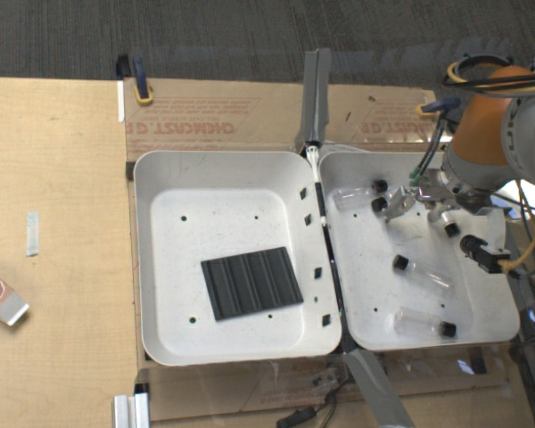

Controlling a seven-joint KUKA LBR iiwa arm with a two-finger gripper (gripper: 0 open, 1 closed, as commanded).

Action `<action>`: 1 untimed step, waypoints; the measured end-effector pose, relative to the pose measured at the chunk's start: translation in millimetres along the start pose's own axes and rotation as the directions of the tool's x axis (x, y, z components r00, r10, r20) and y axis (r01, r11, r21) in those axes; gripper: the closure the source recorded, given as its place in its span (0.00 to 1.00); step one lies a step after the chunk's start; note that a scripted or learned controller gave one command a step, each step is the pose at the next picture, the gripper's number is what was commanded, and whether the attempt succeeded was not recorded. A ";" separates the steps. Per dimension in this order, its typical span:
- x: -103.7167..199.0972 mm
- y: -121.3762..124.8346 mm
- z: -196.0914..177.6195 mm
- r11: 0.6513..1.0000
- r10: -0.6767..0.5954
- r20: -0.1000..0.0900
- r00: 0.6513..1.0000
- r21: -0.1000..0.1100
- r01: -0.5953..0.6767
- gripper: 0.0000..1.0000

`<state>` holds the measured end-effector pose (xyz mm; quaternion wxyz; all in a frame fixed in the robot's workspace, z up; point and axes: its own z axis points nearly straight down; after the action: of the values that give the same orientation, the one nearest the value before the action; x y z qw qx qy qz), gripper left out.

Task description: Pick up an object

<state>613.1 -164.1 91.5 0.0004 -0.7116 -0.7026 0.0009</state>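
Camera view: jaws (408, 201) above right bin (481, 333), grip unclear.

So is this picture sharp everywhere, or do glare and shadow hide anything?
Camera view: mostly sharp, and the dark ribbed mat in the left bin reads crisply. The clear vials in the right bin nearly vanish against the bright white plastic, so mainly their black caps stand out. The gripper is small and cluttered, too hard to read. Shadows are soft.
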 end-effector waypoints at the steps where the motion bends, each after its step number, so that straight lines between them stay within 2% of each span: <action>1: 2.6 43.0 0.5 0.997 -0.073 -0.001 0.997 0.010 0.073 0.00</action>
<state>656.1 -162.1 90.9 0.0040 -0.6852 -0.7283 0.0041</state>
